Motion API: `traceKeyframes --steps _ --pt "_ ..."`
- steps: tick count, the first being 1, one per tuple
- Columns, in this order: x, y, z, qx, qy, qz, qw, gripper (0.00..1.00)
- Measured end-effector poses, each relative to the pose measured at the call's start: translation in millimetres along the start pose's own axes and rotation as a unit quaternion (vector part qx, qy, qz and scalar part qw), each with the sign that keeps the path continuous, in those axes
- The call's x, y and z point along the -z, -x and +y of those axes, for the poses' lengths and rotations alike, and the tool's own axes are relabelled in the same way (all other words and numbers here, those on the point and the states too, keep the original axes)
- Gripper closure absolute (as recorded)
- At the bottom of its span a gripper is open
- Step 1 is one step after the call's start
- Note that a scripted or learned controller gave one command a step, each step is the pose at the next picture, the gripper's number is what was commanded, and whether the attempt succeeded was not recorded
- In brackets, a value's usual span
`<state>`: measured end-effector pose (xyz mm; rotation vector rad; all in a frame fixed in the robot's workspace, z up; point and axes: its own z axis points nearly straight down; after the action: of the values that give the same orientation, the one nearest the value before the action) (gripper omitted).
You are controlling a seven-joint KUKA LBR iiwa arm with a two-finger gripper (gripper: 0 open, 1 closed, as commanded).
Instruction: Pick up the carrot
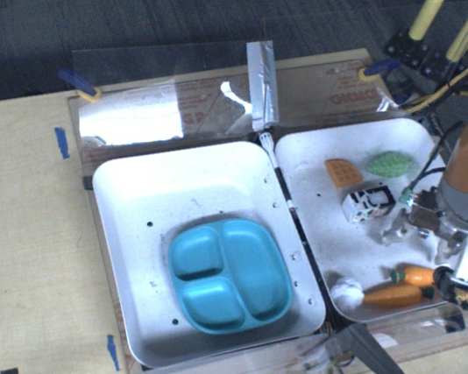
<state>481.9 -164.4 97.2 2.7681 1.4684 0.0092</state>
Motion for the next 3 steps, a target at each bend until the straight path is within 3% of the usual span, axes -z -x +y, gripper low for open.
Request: traceKeyframes --steps 1,2,3 --pt "-9.4 -49.2 -33.6 -0.218 -0.001 0.000 0.9759 0.00" --pt "-9.4 -40.0 -28.4 -0.084 -0.004 0.001 0.9965 0.00" --pt "0.8 -43.9 -25.6 -0.081 0.000 0.004 0.9967 1.00"
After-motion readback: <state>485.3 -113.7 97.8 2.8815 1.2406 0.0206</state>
